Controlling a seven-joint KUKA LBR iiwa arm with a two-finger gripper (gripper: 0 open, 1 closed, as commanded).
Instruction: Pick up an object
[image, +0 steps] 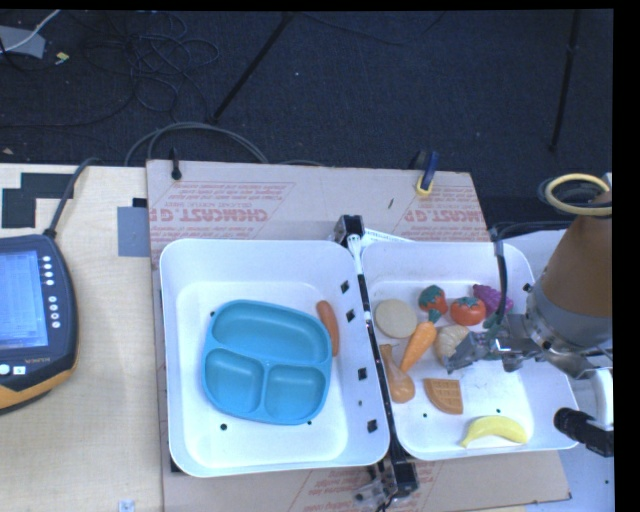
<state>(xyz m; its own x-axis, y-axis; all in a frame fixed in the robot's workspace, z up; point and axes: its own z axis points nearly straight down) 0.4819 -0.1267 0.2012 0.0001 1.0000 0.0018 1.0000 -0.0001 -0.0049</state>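
Observation:
The right bin (530, 400) holds several toy foods: a round beige piece (395, 318), a carrot (420, 346), a tomato (467, 310), a red and green piece (432, 298), purple grapes (491, 297), a pale lump (451, 341), a tan drumstick shape (398, 381), an orange wedge (444, 394) and a banana (493, 431). My gripper (478, 352) is low inside this bin. It sits right beside the pale lump, just right of the carrot. Nothing is visibly lifted.
The left bin (190, 420) holds a blue divided plate (266, 361) and a sausage (328, 327) by its right side. A clamp bar (362, 330) runs between the bins. A teach pendant (30, 310) lies at the far left. The arm's body (580, 285) overhangs the right bin's right side.

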